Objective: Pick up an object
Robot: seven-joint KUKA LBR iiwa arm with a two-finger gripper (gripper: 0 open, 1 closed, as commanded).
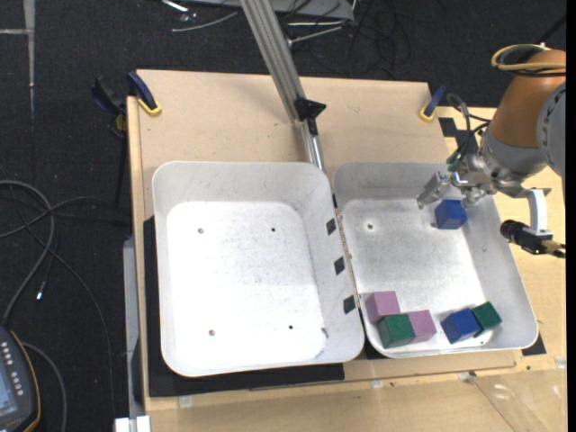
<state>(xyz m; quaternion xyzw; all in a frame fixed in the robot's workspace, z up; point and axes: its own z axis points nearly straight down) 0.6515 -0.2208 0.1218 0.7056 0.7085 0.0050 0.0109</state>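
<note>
The right bin (504, 268) holds five blocks along its near edge: a dark green block (395, 330), a pink block (420, 324) and a lighter pink block (383, 305) on the left, and a blue block (461, 324) beside a green block (487, 316) on the right. The left bin (171, 241) lies alongside. Farther back, over the right bin's far right area, the gripper (450, 207) has its fingers closed on a blue cube (449, 215), which sits between them just below the wrist.

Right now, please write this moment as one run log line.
arm: over right bin | gripper: at blue cube, hold unclear | five blocks at near edge | left bin: unused
</note>
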